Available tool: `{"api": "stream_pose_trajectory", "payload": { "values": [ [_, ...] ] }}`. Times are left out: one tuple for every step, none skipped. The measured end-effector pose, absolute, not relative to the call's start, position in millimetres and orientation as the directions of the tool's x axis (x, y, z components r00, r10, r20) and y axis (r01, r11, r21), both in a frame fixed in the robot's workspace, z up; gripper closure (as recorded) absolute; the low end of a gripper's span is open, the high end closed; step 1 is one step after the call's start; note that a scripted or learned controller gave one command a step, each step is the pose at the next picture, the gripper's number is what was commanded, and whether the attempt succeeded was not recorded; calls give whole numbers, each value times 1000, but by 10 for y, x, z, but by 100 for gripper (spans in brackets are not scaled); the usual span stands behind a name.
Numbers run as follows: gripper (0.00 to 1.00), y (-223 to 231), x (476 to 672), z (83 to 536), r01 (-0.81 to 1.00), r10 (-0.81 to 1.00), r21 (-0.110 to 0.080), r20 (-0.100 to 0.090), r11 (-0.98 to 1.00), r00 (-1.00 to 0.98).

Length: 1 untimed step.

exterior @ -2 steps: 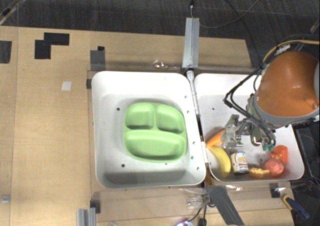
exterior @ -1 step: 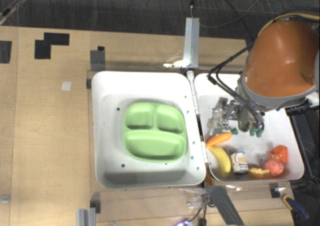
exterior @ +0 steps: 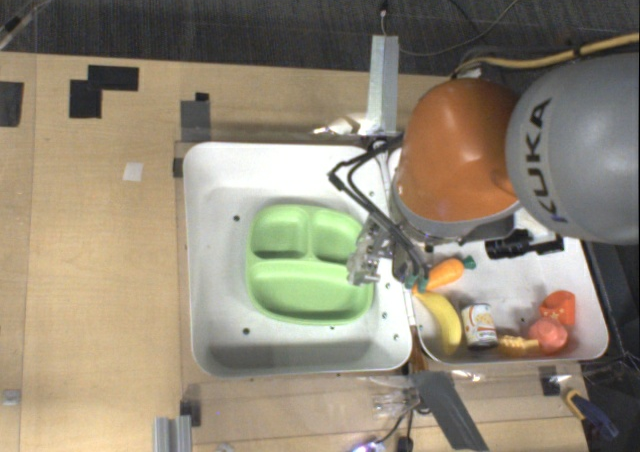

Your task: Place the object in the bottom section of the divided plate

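A light green divided plate (exterior: pixel 300 285) lies in the left white bin (exterior: pixel 215 240), with two small sections at the top and one wide section at the bottom. My gripper (exterior: pixel 366 262) hangs over the plate's right rim, close to the wall between the two bins. I see nothing clearly held in it. An orange carrot (exterior: pixel 446 273) lies just right of the gripper in the right bin (exterior: pixel 590 340), partly under the arm.
The right bin also holds a banana (exterior: pixel 441 319), a small can (exterior: pixel 481 325), a red fruit (exterior: pixel 556 318) and a small yellow-orange piece (exterior: pixel 516 344). The bulky arm (exterior: pixel 500 160) covers that bin's upper half. A black cable (exterior: pixel 350 180) loops over the left bin's top right corner.
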State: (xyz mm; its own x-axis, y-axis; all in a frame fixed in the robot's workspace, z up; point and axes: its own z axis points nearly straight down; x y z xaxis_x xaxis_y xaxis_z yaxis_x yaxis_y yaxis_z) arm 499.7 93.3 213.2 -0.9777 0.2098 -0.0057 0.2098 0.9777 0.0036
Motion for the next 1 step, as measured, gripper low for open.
{"api": "stream_pose_trajectory", "payload": {
  "values": [
    [100,55,4888,1855,-231,-231,0,-8,973,-973]
  ]
}}
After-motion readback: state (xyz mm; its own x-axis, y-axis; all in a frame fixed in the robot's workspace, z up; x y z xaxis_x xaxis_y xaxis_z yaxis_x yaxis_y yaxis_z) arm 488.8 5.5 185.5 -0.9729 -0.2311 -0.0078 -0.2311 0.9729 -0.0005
